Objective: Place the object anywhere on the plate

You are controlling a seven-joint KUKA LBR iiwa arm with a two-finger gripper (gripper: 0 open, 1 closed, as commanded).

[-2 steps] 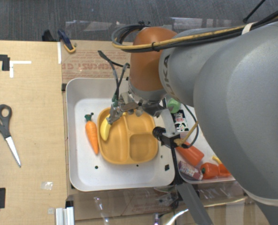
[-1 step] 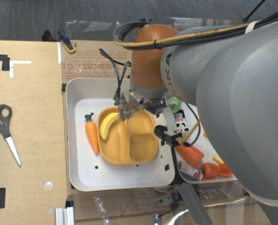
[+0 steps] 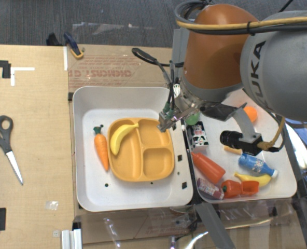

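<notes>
This looks like a robotics lab or test workshop. A large grey and orange industrial arm point(image 3: 236, 51) reaches over a light wooden bench point(image 3: 29, 139) that carries 2 shallow white bins point(image 3: 81, 154), set on flattened cardboard point(image 3: 112, 71). The bins hold toy food and small plastic items rather than real goods. Scissors point(image 3: 5, 144) lie loose on the bench, black tape marks point(image 3: 0, 66) sit on its surface, and grey carpet point(image 3: 91, 9) lies beyond.
</notes>
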